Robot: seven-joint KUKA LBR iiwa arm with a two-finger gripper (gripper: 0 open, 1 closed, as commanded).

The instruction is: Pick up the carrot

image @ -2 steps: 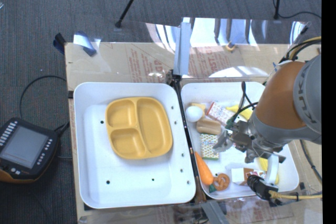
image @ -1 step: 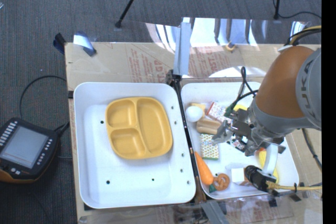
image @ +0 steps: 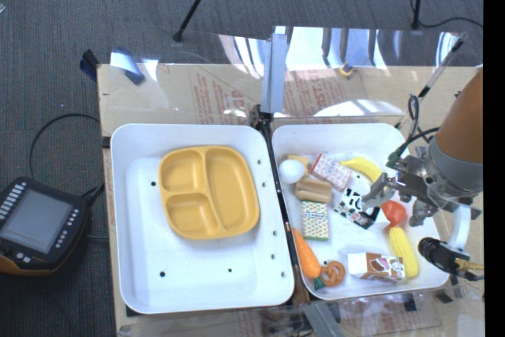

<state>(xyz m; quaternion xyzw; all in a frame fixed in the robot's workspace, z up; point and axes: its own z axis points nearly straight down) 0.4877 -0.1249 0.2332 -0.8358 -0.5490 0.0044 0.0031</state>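
The carrot (image: 306, 255), orange with a green top, lies along the left wall of the right bin (image: 345, 132), near its front corner. It rests flat and nothing touches it from above. My gripper (image: 388, 190) hangs over the right part of the same bin, well to the right of the carrot and farther back. It sits just above a red tomato (image: 394, 211) and beside a black-and-white carton (image: 351, 205). Nothing shows between the gripper and the carrot.
The right bin also holds an egg (image: 291, 170), a bread roll (image: 313, 190), a banana (image: 363, 167), a corn cob (image: 403, 250), a pretzel (image: 333, 273) and small boxes (image: 315, 219). A yellow divided plate (image: 209, 191) lies in the left bin (image: 130, 249).
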